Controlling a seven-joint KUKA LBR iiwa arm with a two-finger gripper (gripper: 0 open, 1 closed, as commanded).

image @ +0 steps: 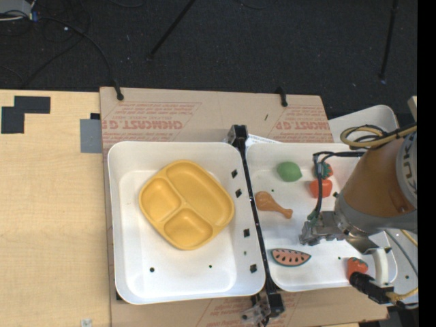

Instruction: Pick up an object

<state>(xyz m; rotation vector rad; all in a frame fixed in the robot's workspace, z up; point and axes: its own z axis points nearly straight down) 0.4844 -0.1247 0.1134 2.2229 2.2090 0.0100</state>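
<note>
The right bin [300,278] holds a green round toy [289,171], a red toy [321,187], an orange-brown chicken drumstick toy [272,204] and a watermelon slice [290,256]. My gripper [312,234] hangs low over the right bin, just above and right of the watermelon slice and right of the drumstick. Nothing shows between its fingers. The arm's orange band [378,182] covers the bin's right part.
A yellow divided plate [186,203] lies in the left bin [136,278]. A black divider strip [248,216] runs between the two bins. An orange piece [357,266] sits near the right bin's front right corner.
</note>
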